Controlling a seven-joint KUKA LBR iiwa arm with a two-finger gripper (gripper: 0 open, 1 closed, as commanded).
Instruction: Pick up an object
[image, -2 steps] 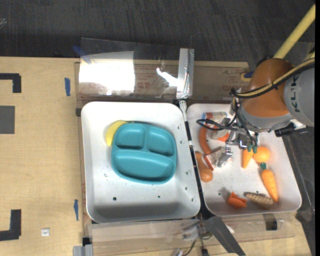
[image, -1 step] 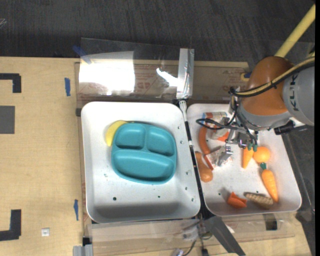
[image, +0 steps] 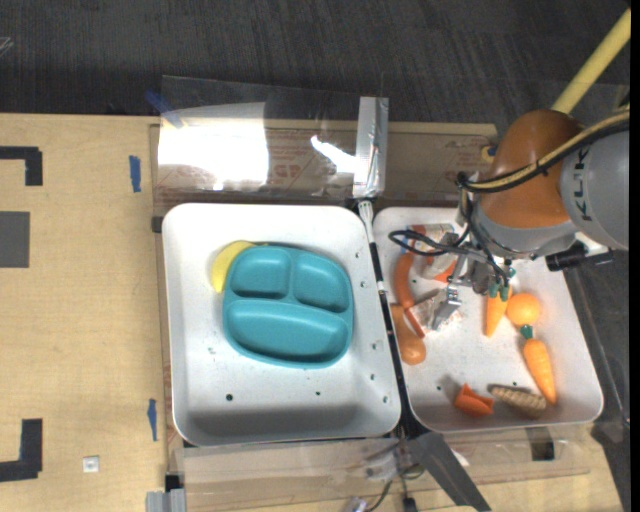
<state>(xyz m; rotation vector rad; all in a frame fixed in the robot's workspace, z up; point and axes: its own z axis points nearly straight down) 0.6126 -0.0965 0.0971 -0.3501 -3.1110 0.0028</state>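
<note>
My pincer hangs over the right bin's left half; I cannot tell its state. 1 carrot lies near the right rim, bare floor between us.

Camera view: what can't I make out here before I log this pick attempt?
- Claw: small and blurred under the arm's wrist; whether it grips anything cannot be told.
- Yellow item: mostly hidden beneath the teal divided plate in the left bin.
- Orange pieces along the right bin's left wall: cables and the wrist cover their upper part.
</note>
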